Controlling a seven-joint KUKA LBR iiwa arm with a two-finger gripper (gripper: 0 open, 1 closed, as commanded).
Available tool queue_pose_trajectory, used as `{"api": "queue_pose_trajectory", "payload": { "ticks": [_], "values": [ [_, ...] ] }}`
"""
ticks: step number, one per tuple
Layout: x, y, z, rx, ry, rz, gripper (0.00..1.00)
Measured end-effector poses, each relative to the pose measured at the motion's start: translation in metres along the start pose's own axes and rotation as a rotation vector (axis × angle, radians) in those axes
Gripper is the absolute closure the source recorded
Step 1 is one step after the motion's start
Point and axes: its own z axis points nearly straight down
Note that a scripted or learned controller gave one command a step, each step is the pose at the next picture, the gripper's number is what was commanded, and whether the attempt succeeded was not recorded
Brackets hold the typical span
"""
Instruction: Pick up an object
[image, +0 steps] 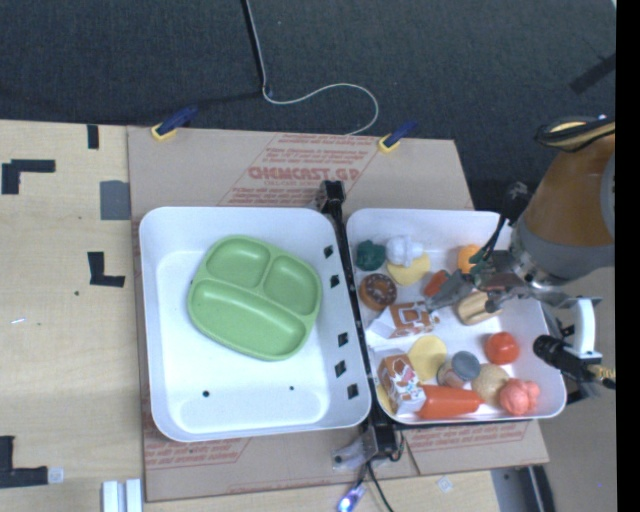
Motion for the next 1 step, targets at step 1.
{"api": "queue_pose_trajectory", "payload": {
  "ticks": [1],
  "values": [
    [0.0461, -0.0223, 0.1111, 0.016, 0.005, -0.001, 0.0]
  ]
}}
